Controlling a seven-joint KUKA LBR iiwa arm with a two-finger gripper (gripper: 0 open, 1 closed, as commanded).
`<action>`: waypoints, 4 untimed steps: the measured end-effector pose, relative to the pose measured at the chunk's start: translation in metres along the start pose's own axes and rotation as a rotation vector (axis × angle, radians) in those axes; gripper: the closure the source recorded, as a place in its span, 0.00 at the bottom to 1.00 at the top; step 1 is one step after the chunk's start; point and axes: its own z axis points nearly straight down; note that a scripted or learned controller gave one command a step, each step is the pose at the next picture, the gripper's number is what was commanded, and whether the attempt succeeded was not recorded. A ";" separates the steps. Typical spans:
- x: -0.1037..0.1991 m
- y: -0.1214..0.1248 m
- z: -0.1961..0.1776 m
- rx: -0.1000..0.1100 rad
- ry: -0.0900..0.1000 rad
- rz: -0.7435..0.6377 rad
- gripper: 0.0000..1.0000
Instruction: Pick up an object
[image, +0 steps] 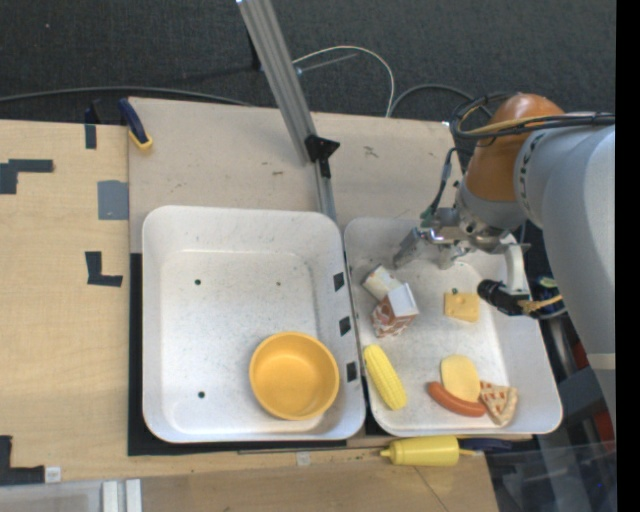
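A small white-and-red milk carton (392, 303) lies tipped over in the right white bin (530, 400), long axis running up-left. The gripper (430, 243) hovers nearby; I cannot tell its grip.

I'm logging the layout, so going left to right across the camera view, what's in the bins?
Yellow bowl → corn cob → small carton → sausage → cheese cube → waffle slice
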 end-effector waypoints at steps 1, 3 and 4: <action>0.001 0.000 -0.012 0.001 0.001 -0.001 1.00; 0.016 0.009 -0.104 -0.005 0.002 0.000 1.00; 0.016 0.010 -0.157 -0.006 0.001 0.000 1.00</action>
